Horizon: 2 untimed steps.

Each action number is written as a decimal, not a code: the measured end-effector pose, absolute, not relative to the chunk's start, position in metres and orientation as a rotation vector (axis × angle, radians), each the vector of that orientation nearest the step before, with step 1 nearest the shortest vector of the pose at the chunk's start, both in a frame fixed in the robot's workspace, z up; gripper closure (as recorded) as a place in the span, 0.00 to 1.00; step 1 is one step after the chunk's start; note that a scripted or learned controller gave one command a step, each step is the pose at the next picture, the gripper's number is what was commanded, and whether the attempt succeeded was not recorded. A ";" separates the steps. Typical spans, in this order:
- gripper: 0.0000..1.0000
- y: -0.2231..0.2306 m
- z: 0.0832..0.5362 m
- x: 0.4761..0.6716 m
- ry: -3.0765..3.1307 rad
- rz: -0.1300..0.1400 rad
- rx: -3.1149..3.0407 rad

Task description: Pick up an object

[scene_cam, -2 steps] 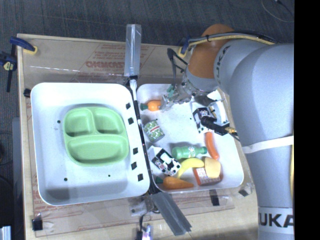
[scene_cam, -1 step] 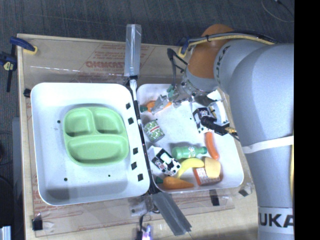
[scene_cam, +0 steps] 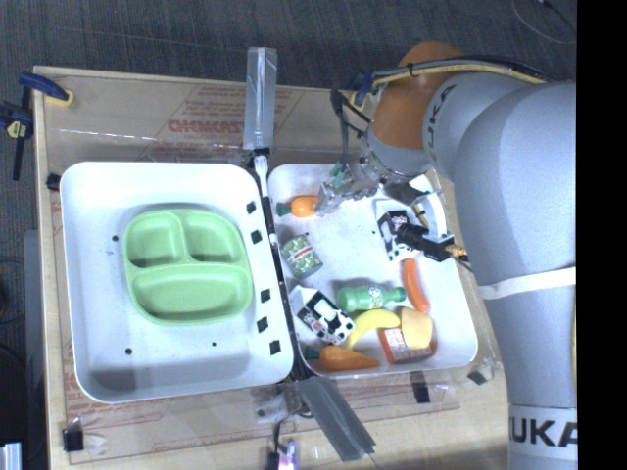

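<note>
The gripper point(scene_cam: 331, 192) hangs low in the right bin point(scene_cam: 453, 313), just beside the small orange point(scene_cam: 305, 205). It seems to be reaching; next it must close on the orange

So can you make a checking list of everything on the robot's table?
Surface: wooden bench bearing two white bins side by side; the left bin holds a green divided tray.
Job's things: in the right bin, a small orange piece, a green packet, a green bottle, a banana, a carrot, a black-and-white item, a red stick-shaped item, and a yellow and orange box.
Clutter: nothing seen.
Grippers: hand low over the right bin's far corner, beside the small orange piece; too blurred to tell its state.
Cables: yellow cable along the arm.
Surroundings: dark floor; blue clamps on the bench's edge.
</note>
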<state>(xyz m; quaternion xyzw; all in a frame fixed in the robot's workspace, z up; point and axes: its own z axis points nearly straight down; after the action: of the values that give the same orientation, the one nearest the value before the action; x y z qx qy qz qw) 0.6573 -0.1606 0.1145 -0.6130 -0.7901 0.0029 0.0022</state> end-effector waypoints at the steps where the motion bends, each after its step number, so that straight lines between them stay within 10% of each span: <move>1: 0.00 -0.161 0.114 0.657 -2.479 0.009 -1.923; 2: 0.00 -0.159 0.093 0.657 -2.483 0.003 -1.922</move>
<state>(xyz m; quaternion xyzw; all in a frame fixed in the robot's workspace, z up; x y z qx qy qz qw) 0.6572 -0.1593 0.0927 -0.6122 -0.7907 0.0009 0.0007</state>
